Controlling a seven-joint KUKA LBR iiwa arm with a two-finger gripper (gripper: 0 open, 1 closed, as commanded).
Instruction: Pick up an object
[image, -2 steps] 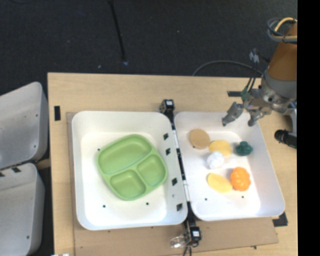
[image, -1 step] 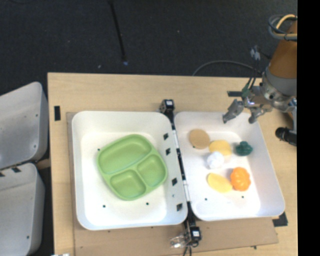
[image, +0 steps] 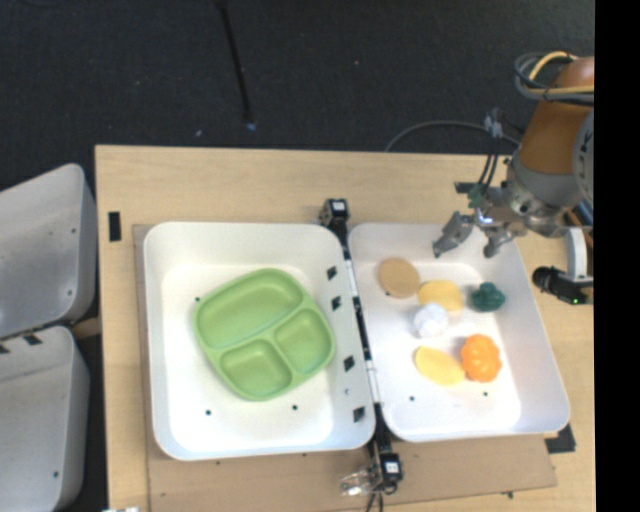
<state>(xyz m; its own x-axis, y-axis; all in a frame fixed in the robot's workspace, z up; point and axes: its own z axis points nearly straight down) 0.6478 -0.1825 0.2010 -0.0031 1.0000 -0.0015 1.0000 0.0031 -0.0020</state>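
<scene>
My gripper (image: 472, 236) hangs open over the far edge of the right bin (image: 540, 400), with nothing between its fingers. Several small objects lie in that bin below it: a tan disc (image: 398, 277), a yellow lump (image: 441, 295), a dark green piece (image: 488, 296), a white ball (image: 431, 320), a yellow wedge (image: 438, 365) and an orange piece (image: 480, 357). The gripper is above and to the right of the tan disc, apart from all of them.
The left bin (image: 170, 400) holds a green divided tray (image: 263, 332). Clips sit along the divider between the bins (image: 350, 310). A black fitting (image: 560, 282) sticks in at the right bin's right side. White chair parts stand left of the bench.
</scene>
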